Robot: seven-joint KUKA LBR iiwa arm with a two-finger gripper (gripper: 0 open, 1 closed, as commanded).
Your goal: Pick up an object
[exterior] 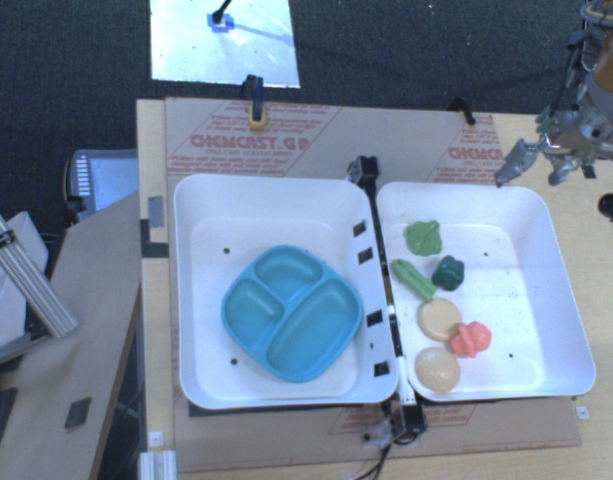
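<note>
While the gripper (543, 164) hangs spread and empty past the right bin (561, 298), the toys (441, 293) sit untouched.

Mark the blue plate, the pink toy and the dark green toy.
blue plate (291, 313): camera view, on its centre divider.
pink toy (470, 339): camera view, its middle.
dark green toy (448, 272): camera view, its top.

The arm reaches in at the upper right, its gripper (542, 166) raised and bare, both fingers (513, 162) spread apart (nothing sits between them).
</note>
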